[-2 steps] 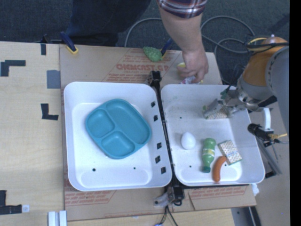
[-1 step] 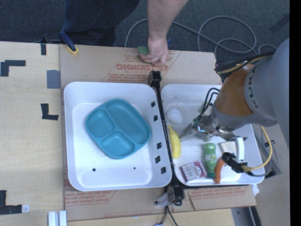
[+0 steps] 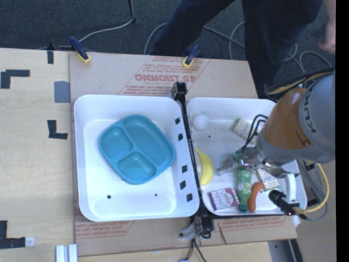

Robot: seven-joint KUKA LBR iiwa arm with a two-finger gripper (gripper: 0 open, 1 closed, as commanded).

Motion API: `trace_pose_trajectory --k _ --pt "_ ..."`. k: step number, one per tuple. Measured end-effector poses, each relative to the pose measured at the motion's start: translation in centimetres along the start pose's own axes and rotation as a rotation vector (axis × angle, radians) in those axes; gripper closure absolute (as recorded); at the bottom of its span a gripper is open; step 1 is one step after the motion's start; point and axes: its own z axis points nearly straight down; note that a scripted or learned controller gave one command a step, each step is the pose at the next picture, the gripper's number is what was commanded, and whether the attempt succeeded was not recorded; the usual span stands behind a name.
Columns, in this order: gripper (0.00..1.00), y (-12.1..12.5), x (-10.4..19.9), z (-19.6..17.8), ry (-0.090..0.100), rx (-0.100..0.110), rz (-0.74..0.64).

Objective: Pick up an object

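We start with the big picture — the arm [image 3: 297,127] reaches in from the right and hangs low over the right bin [image 3: 218,103], so the approach looks made while the pick itself is, in our judgement, not yet done. Nothing reads as lifted; every item we can see lies on the bin floor.

Over in the left bin [image 3: 87,146] sits a blue divided plate [image 3: 136,147], well apart from the action.

Down to the contents of the right bin: a yellow banana [image 3: 205,167] against the divider, a small red-and-white packet [image 3: 222,198] near the front wall, a green bottle-like item [image 3: 244,182], an orange-red sausage-shaped piece [image 3: 254,195] just beside it, and a white ball [image 3: 200,121] toward the back.

Now the claw. The gripper [image 3: 240,158] sits just above the green item — close to it, possibly touching, we cannot say. How wide it stands is beyond us too; the wrist hides the detail. We see nothing clearly held.

What's left, as we judge it: close on something and lift it clear.
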Motion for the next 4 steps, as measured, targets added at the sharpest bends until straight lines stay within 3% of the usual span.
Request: trace_pose_trajectory --k 1,2,3,4 --pt "1.0 0.1 -0.1 -1.0 -0.003 -0.004 0.001" --pt "1.0 1.8 4.5 -9.8 0.002 0.006 -0.001" --pt "0.0 1.8 4.5 -9.7 0.003 0.007 -0.001" --pt "0.0 6.2 -0.7 0.0 -0.003 -0.002 0.0"
